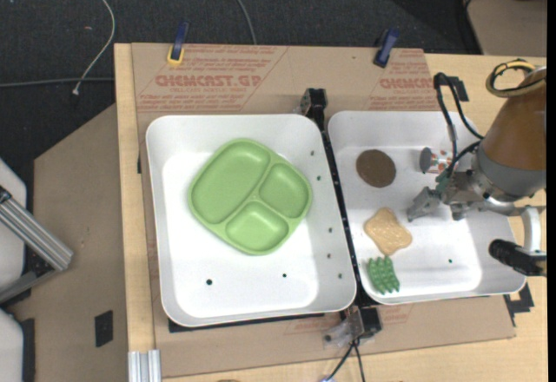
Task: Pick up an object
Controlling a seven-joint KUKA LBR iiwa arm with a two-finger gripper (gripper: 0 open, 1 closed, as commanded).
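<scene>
The gripper [423, 205] sits right of centre in the frame, low over the right bin [434, 280]. Its fingers look slightly spread w/ nothing between them, tho they're small and dark against the bin floor, so that's approx.

Pick candidates, all in the right bin:
- tan cracker-like piece [387, 232], just below-left of the fingers, near but apart
- brown round disc [375, 167], up-left of the fingers
- green bristly piece [381, 274], at the bin's lower left, touching or nearly touching the front wall

Doing the step well, imo: the tan piece is nearest, so shift a bit down-left in the frame, centre over it, go straight down, close across its narrow width. It lies flat, so the fingers prob need to reach the bin floor. The green piece is close to the wall, so less room there. The disc looks thin, so harder to grip.

Count: 2 white bins, 1 green divided tray [250, 195] in the left bin [174, 267], 3 small items in the right, 2 blue clamps at the bench's top edge [178, 42].
</scene>
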